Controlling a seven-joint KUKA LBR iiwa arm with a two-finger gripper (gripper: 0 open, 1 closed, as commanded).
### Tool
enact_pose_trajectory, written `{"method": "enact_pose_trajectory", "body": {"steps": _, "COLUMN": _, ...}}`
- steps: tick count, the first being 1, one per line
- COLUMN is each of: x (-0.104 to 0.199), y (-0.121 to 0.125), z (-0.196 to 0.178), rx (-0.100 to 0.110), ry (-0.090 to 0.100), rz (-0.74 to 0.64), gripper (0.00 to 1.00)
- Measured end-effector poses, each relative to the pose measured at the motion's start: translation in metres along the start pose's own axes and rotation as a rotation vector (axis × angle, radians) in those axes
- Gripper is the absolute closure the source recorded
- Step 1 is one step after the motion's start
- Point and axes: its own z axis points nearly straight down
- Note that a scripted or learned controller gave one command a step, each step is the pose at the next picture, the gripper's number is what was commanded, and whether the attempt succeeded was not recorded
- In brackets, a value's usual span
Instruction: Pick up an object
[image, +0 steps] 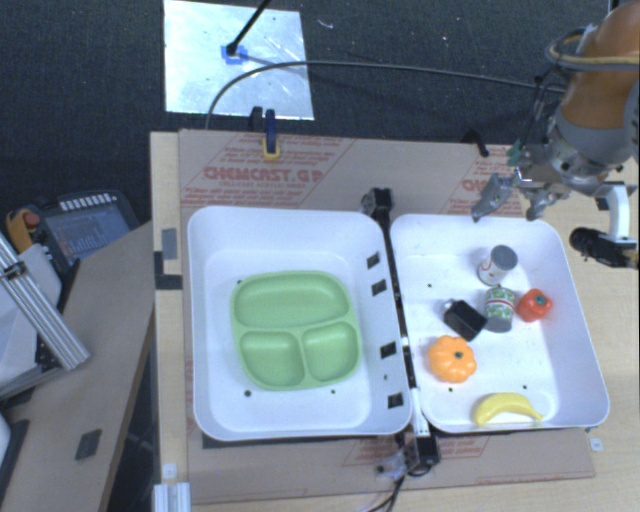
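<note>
Worktop bins lay below as the hand (514, 197), open and empty, hung over the right bin's (575, 330) back rim, approach pending toward the can (496, 265).

This was a robotics lab, not a home or shop. A bench (170, 330) topped with printed cardboard (300, 165) carried two shallow white bins (210, 400), clipped together along the middle. At nine o'clock lay a teach pendant (85, 230) with screen and red button, beside an aluminium rail (40, 310). At twelve o'clock a cable (400, 68) ran over dark carpet (80, 90) past a shiny sheet (235, 55). At two o'clock an industrial arm (600, 80) reached in.
</note>
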Motion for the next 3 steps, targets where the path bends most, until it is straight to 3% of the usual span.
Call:
{"method": "enact_pose_trajectory", "body": {"steps": 1, "x": 0.0, "y": 0.002, "z": -0.008, "rx": -0.012, "ry": -0.002, "rz": -0.002, "gripper": 0.0}}
{"method": "enact_pose_trajectory", "body": {"steps": 3, "x": 0.006, "y": 0.009, "z": 0.077, "rx": -0.009, "ry": -0.001, "rz": -0.005, "gripper": 0.0}}
